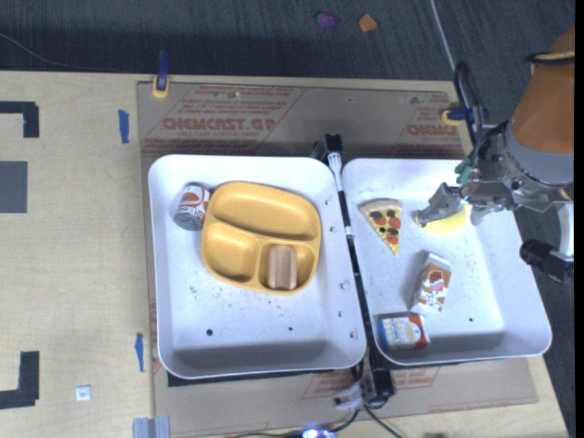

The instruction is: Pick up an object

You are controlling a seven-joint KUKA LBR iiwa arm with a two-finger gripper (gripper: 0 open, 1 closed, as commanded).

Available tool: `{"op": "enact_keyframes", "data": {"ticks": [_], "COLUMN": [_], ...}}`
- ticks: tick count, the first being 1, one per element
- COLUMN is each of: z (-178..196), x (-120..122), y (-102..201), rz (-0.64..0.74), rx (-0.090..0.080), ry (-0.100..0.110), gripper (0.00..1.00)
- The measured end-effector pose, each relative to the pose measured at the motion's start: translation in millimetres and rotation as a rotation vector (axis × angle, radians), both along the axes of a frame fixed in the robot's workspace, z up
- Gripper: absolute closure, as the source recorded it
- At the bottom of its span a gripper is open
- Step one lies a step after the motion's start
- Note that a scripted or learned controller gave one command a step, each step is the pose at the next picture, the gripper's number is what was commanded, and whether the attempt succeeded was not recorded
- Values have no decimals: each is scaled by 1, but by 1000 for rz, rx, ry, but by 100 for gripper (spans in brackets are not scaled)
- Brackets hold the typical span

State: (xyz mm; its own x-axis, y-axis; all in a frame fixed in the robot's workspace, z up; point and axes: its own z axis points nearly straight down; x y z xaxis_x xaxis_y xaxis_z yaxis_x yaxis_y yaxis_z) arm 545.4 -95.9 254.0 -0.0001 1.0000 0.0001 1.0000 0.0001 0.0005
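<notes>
While the pincer [436,211] hovers, grip state unclear, over right bin [511,331]:
L bin [182,336] has yellow tray [255,222] w/ can [191,206]; R has pizza slice [383,223], carton [432,283]; wood worktop [73,245], dark carpet.

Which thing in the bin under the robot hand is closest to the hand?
The yellow object at the far side of the right bin; the gripper is right over it. The pizza slice, the small carton and the blue-labelled tub lie farther off.

Arm in from right, orange band up top; tool [444,206] low, angled left, fingers apart.
</notes>
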Motion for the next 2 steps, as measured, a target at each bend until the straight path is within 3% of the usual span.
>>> {"op": "enact_keyframes", "data": {"ticks": [1, 2], "z": [-159, -165], "x": [10, -26], "y": [-9, 2], "rz": [-1, -1], "rx": [-1, -5], "ry": [-2, -16], "gripper": [0, 0]}}
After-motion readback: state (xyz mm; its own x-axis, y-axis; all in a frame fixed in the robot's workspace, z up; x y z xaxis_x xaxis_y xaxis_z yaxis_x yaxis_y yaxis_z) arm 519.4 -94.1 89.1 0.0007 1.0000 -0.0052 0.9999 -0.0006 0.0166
